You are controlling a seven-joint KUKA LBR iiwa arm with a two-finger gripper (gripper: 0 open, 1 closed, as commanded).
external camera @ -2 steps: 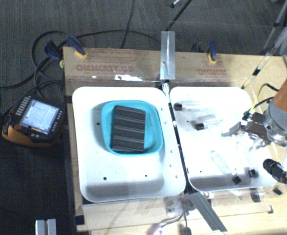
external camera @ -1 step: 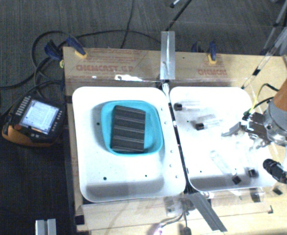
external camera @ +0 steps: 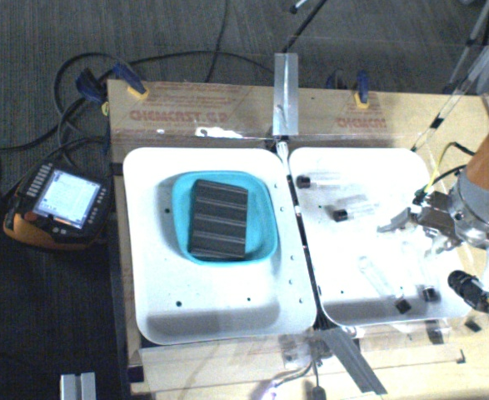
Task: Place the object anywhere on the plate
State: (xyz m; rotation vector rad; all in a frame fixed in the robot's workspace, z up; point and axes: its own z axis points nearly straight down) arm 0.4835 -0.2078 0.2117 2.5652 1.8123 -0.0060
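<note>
A dark grey ridged block [external camera: 219, 219] lies flat on the turquoise plate [external camera: 263, 233], near its middle. The plate rests in the left white bin [external camera: 211, 315]. My gripper [external camera: 417, 219] hangs over the right side of the right white bin [external camera: 352, 161], well away from the plate and the block. Nothing shows in the gripper. The grey wrist with its orange band reaches in from the right edge.
Several small clear pieces with black ends lie scattered in the right bin, among them one [external camera: 340, 215] near its middle and one [external camera: 402, 306] by its front rim. A metal post [external camera: 286, 98] stands behind the seam between the bins. A control pendant [external camera: 61, 200] lies off the bench at left.
</note>
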